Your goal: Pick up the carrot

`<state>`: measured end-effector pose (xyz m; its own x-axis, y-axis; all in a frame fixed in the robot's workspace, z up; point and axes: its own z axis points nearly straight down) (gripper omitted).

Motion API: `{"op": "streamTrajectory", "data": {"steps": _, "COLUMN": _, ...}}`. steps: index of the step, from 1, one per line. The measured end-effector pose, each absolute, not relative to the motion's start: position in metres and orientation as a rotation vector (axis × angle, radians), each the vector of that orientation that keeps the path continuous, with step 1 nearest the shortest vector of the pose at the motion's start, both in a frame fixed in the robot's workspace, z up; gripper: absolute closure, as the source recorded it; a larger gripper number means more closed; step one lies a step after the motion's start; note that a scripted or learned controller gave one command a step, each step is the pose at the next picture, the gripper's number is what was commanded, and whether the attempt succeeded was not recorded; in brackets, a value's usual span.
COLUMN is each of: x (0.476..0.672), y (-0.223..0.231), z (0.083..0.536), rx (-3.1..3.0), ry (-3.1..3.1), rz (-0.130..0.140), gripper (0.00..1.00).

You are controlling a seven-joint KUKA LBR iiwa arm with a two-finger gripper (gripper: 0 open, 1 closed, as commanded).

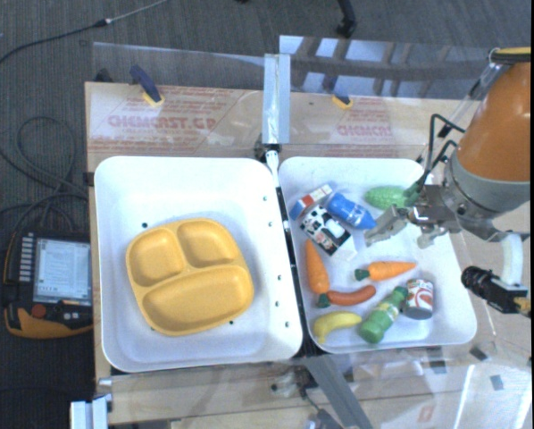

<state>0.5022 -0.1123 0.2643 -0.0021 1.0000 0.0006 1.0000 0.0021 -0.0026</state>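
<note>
A small orange carrot [390, 270] with a green stub at its left end lies on its side in the right bin [454, 329], near the middle. My gripper [407, 230] hangs just above and behind it, over the bin's right half. Its fingers [385, 229] are spread open with nothing between them. A second, longer orange carrot-like piece [316, 269] lies lengthwise along the bin's left wall.
Around the carrot lie a red chili [348, 296], a banana [335, 324], a green bottle [380, 316], a small can [419, 298], a blue can [349, 211], a green vegetable [388, 196] and a black-and-white carton [325, 229]. The left bin holds a yellow divided plate [189, 275].
</note>
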Motion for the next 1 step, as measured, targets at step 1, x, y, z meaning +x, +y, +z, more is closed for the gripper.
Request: {"op": "streamTrajectory", "data": {"steps": 1, "x": 0.5245, "y": -0.1574, "z": 0.1585, "rx": -2.445, "ry": -1.967, "rz": 0.005, "gripper": 0.00}}
